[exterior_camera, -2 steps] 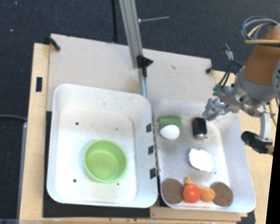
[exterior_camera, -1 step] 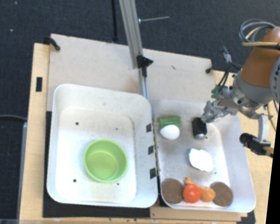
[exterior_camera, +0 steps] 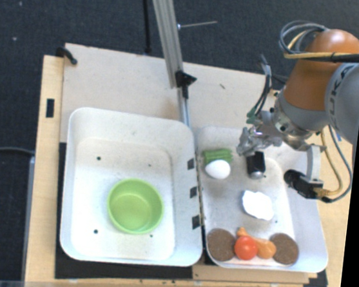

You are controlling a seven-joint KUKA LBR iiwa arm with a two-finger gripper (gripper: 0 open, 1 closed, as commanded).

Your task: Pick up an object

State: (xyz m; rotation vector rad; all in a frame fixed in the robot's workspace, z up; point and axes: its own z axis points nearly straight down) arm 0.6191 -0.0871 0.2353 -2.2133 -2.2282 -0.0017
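Camera view, left to right for you: a green bowl [exterior_camera: 135, 206] sits in the left bin [exterior_camera: 84, 128]; in the right bin [exterior_camera: 313, 244], a white egg-shaped object [exterior_camera: 217, 169] lies near the far-left corner, untouched. Your gripper [exterior_camera: 255, 166] hangs just right of it, pointing down from the bent arm.

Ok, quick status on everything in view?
Gripper: low over the right bin.
Bowl: upright in the left bin.
Egg: touching the green item.
White piece: lying flat.
Tomato: between two brown discs.
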